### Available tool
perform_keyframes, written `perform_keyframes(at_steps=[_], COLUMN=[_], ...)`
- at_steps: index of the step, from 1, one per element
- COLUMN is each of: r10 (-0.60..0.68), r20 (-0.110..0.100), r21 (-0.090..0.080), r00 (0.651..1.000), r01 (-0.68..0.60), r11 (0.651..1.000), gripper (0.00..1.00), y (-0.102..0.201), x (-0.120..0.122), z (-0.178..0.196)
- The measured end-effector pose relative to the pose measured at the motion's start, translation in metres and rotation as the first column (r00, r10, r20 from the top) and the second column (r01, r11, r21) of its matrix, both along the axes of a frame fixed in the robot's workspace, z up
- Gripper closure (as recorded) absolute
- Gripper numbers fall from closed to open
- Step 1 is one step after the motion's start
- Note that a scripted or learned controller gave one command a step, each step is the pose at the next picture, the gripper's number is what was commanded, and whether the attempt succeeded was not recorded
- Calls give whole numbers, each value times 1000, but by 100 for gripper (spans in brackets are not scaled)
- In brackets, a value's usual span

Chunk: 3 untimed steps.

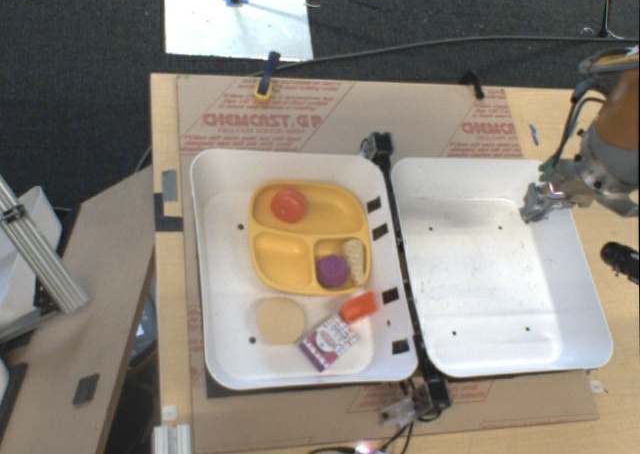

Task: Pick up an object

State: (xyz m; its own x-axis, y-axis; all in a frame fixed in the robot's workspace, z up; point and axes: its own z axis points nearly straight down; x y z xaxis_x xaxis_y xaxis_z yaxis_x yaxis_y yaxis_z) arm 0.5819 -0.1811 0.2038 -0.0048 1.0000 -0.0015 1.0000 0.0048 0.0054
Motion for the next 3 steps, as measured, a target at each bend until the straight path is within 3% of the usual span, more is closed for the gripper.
perform_keyframes(at_steps=[1, 3], r10=[1, 4], r20=[3, -5], r21=[-1, 3], r00=[1000, 1000], r01=[-1, -4], r11=[1000, 1000], gripper=[100, 100], y=[-1, 102], x=[3, -15], z=[65, 37])
